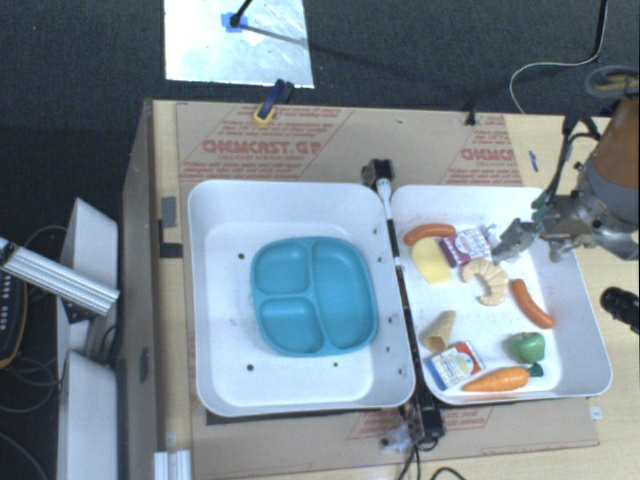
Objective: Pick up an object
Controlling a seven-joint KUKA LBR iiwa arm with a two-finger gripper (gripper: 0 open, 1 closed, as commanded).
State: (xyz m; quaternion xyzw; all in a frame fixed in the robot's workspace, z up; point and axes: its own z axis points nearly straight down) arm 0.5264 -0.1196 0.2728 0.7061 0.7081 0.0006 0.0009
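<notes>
My gripper (512,238) hangs over the right bin (590,338), toward its far side. I cannot tell its state from this slant. Nothing is visibly held.

Just left of it lies a small purple-and-white packet (468,245), and just near of that the pale croissant (490,283), the two closest candidates. For a clean pick I would settle on one and come straight down over its middle, because these pieces are crowded and a slanted approach could nudge a neighbour.

Further left sit the yellow block (431,261) and an orange sausage (428,233) by the bin's far-left corner. Near of the gripper, a second sausage (531,303) lies well apart from the rest, an easier target, I judge. Along the near edge: green pepper (526,346), carrot (497,378), a carton (453,362).

The left bin (225,218) holds a blue divided plate (314,296).
</notes>
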